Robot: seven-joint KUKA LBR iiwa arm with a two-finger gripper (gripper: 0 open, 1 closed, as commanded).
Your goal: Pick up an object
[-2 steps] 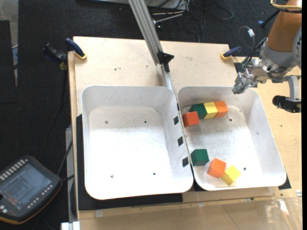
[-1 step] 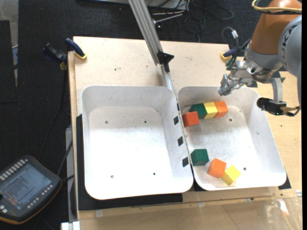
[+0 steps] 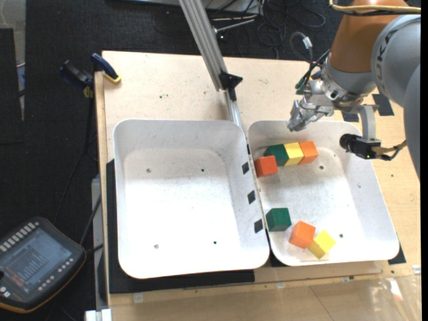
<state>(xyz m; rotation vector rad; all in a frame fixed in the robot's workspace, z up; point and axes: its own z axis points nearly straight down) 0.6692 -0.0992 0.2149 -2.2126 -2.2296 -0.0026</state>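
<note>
My gripper (image 3: 297, 123) hangs over the back rim of the right bin (image 3: 364, 199), a little above and behind a row of blocks. That row holds a green block (image 3: 275, 154), a yellow block (image 3: 293, 154) and an orange block (image 3: 308, 151), with a red-orange block (image 3: 266, 166) just in front of the green one. Nearer the front lie a dark green block (image 3: 278, 219), an orange block (image 3: 302, 234) and a yellow block (image 3: 322, 244). Nothing shows between the fingers.
The left bin (image 3: 134, 179) sits beside the right one, with black clips along the shared rim. A slanted metal rail (image 3: 204, 35) runs down to the bins' back junction. A pendant (image 3: 33, 263) lies at the lower left, off the bench.
</note>
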